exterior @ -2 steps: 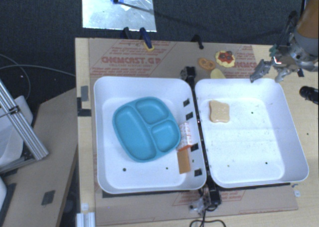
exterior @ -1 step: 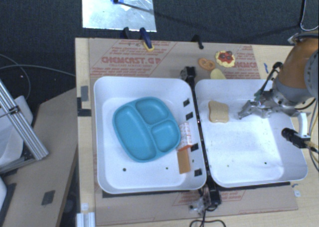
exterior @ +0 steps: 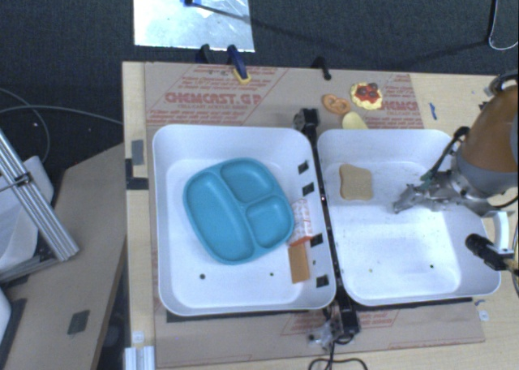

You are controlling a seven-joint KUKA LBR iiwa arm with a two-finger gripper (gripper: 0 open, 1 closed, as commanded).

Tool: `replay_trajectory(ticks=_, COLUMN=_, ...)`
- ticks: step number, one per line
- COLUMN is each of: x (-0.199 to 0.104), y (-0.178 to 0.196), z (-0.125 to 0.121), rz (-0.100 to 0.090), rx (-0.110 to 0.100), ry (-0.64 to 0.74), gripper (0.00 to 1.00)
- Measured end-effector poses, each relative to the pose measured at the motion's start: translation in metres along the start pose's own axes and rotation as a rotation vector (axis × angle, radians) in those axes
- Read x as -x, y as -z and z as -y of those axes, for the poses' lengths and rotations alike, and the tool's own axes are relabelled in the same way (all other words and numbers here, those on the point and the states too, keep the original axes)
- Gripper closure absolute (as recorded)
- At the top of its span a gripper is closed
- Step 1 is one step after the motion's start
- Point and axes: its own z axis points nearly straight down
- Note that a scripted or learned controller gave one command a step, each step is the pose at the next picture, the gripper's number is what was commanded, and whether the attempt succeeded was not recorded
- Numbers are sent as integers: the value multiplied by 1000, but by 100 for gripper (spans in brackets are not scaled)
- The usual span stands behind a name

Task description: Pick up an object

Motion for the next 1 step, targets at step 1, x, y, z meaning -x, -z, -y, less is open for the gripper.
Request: replay_trajectory(ticks=1, x=1, y=2, z=55, rz=2, rx=3, ry=-1, gripper=0)
